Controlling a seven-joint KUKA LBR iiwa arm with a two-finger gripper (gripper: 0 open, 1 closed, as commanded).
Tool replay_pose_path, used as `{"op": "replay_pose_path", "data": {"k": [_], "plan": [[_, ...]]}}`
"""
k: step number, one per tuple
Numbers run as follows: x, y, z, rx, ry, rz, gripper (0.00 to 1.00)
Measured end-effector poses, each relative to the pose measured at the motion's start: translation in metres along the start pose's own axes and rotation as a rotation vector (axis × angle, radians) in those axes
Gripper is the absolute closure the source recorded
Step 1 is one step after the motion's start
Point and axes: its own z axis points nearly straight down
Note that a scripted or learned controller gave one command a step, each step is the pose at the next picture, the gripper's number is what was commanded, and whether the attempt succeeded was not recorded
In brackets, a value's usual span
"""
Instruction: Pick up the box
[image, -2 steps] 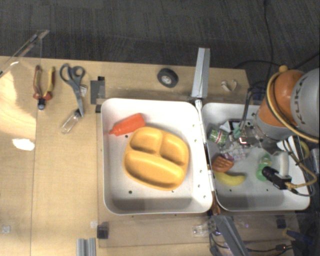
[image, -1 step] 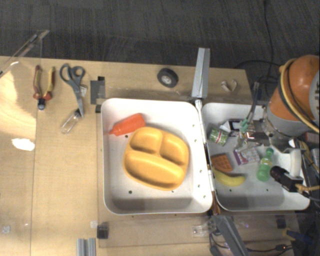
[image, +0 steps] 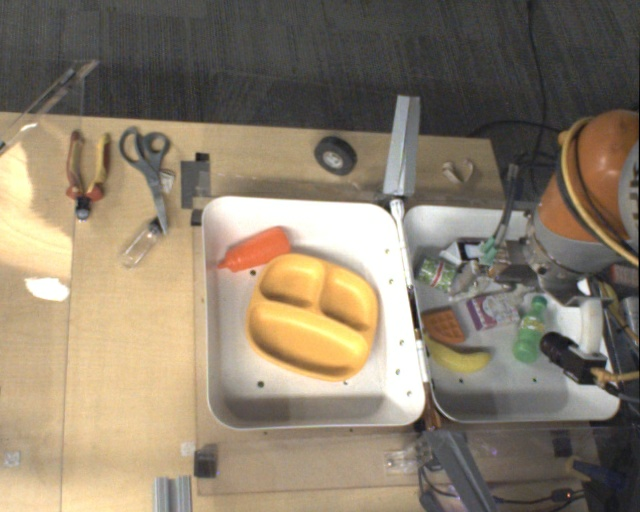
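Note:
A small purple and white box (image: 487, 311) lies tilted in the middle of the right bin (image: 520, 405), among other items. A dark box-like item (image: 466, 247) rests near the bin's back wall. My gripper (image: 503, 262) reaches in from the right and hangs over the back half of the right bin, just above and behind the purple box. The grey arm with its orange band (image: 600, 170) covers the bin's back right corner. Whether anything sits in the gripper is hidden by clutter.
The right bin also holds a green can (image: 436, 272), a brown waffle-like piece (image: 447, 325), a banana (image: 460, 357) and a green bottle (image: 529, 335). The left bin (image: 300, 405) holds a yellow divided dish (image: 313, 315) and an orange carrot (image: 254, 249). Scissors (image: 152, 170) and pliers (image: 86, 170) lie on the bench.

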Motion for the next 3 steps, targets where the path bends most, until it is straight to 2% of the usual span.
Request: {"op": "replay_pose_path", "data": {"k": [1,2,3], "plan": [[-0.026,0.02,0.053,0.004,0.0,0.013,0.0],[-0.047,0.047,0.121,-0.013,-0.004,-0.054,0.0],[-0.062,0.041,0.124,-0.021,-0.003,-0.173,0.0]]}}
